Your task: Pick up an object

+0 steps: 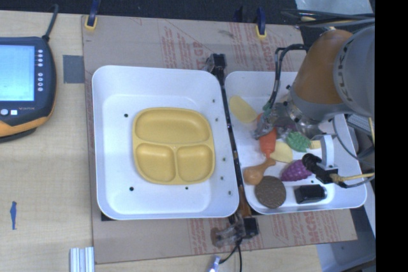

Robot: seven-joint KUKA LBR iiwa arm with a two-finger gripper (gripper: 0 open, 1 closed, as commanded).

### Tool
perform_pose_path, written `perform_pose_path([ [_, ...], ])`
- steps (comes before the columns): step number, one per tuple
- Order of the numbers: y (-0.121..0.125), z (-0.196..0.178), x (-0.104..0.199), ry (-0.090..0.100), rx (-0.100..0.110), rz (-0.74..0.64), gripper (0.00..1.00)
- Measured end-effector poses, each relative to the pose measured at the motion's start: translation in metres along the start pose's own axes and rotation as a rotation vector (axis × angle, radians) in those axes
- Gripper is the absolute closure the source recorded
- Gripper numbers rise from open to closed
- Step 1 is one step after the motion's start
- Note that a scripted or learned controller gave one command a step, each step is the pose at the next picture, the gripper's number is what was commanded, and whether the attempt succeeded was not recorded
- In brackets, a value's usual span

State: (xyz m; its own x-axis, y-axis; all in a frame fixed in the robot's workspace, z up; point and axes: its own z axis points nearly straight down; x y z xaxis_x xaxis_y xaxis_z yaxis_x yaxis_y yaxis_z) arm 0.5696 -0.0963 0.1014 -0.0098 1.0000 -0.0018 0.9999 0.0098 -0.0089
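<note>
My arm (331,73) comes in from 3 o'clock, grey w/ the orange band bulking over the right bin (347,200). My jaws (271,121) sit low in that bin's upper-left part, just above the toy food; can't tell from this angle if they're open or shut, too much cable and wrist in the way, and can't see anything clearly between them.

Toy pile, all in right bin: pale yellow piece (242,109) at 10 o'clock of the jaws, near the bin's left wall. Orange-red carrot-like piece (268,142) just below the jaws at 6 o'clock. Green piece (297,140) at 4 o'clock, beside a yellow block (282,151). Purple grape bunch (295,170) lower down, touching or nearly touching the block. Tan drumstick shape (256,172) at 7 o'clock, w/ a brown round disc (271,192) right under it. Black rectangular item (310,193) at the bin's bottom, approx 5 o'clock.

Left bin (108,137) carries a yellow 3-compartment plate (173,144), centred, well apart from my jaws.

Worktop (38,200) at 9 o'clock: control pendant (22,86) w/ lit screen; small label under the screen, too small to read. Cardboard sheet (159,41) under the bins has faint red printing, not legible.
</note>
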Motion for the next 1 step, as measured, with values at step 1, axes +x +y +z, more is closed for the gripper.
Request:
perform_pose_path([
  [1,-0.0212,-0.0907,0.0726,0.002,-0.005,0.003,1.00],
])
